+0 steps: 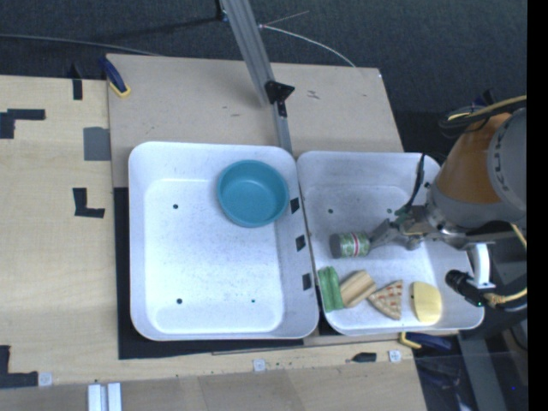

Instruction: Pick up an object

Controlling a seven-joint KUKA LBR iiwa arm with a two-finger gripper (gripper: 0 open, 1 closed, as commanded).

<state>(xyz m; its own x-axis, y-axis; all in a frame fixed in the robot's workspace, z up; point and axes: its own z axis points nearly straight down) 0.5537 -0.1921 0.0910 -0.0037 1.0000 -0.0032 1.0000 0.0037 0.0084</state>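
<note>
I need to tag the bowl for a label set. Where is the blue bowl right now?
In the camera view, the blue bowl sits in the left bin, at its upper right corner beside the divider with the right bin.

Even, soft light; slightly blurry

My right bin lies open at the back; a can and food pieces crowd its front. A blue bowl blocks the left bin's back corner.
</note>
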